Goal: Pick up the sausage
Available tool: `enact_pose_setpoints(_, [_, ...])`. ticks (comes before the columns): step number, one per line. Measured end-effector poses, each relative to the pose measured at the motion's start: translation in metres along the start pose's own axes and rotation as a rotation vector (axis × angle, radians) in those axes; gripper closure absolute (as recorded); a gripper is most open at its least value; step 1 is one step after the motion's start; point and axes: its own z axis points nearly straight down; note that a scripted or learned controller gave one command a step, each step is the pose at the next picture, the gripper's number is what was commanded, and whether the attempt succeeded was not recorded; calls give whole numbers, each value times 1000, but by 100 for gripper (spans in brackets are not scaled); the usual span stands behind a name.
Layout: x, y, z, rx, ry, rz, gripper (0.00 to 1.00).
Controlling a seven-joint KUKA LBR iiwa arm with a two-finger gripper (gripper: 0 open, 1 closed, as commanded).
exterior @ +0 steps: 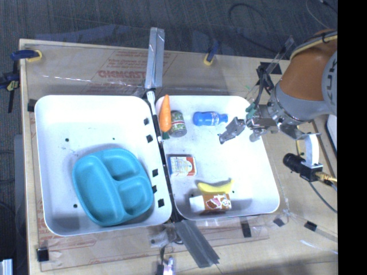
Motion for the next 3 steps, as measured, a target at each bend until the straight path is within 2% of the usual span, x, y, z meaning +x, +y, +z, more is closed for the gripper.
enact_pose_setpoints(1, [5,-26,125,1,0,-110,0])
enact_pose_setpoints(2, [8,5,157,-8,-3,-226,0])
enact_pose_setpoints(3, [-9,90,161,-4,-2,-400,0])
